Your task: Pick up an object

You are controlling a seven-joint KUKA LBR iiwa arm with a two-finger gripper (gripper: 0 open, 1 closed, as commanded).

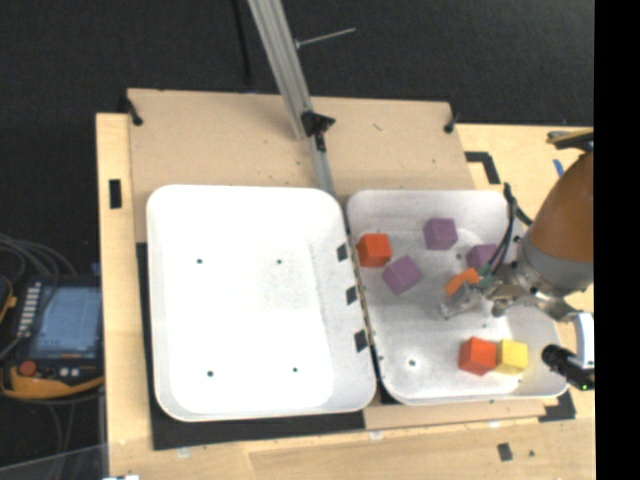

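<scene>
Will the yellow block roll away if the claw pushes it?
Probably not: the yellow block looks like a cube with flat faces, so it should slide rather than roll. It sits against a red block, so a push might shove that one too. It looks stiff, likely keeping its shape.

Matt surfaces, with a little sheen

Both bins (250, 298) look like smooth white plastic with a faint sheen; the bench (380, 138) at the top of the frame is matt, pale board; the pole (280, 48) above it looks metallic.
</scene>
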